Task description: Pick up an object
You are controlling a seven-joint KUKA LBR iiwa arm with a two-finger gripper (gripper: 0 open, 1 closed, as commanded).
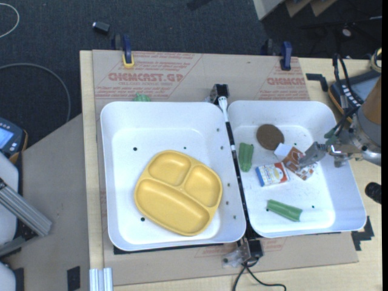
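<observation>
Green stick lies well below hand; red packet touches it; grip unclear.

Both of my bins are plain white: the left bin carries a yellow divided tray, and the right bin holds a brown disc, two green pieces, a white packet with blue and red print and a red-and-white packet. The surface is pale tan board with red lettering, held at the far edge by blue and yellow clamps. My gripper is grey.
</observation>
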